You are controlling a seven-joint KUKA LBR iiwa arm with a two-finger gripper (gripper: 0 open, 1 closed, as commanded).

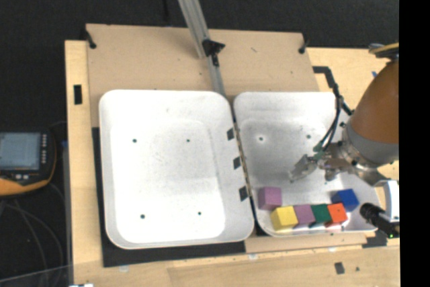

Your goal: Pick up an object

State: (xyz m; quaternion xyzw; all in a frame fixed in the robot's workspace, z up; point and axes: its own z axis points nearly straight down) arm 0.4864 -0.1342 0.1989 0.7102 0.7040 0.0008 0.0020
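- From my remote station I see the gripper (306, 167) over the middle of the right bin (282, 111), above bare white floor; nothing sits between its fingers, and at this slant I cannot tell whether it is released or clenched.
- The candidates are small coloured blocks along the near edge of that bin: a purple block (270, 196) standing a little apart, then a row of a yellow block (284, 217), a second purple block (304, 214), a green block (320, 214) and an orange block (336, 213) touching side to side, with a blue block (346, 197) just behind the orange one.
- I judge them to be light, rigid cubes with flat faces: no risk of crushing, little risk of slipping if squeezed squarely.
- The lone purple block looks easiest to me: free space on all sides, so fingers can drop on two opposite faces.
- The row blocks are packed against each other and the bin wall; fingers would likely jam or nudge neighbours.
- The left bin (168, 165) lies beside it.
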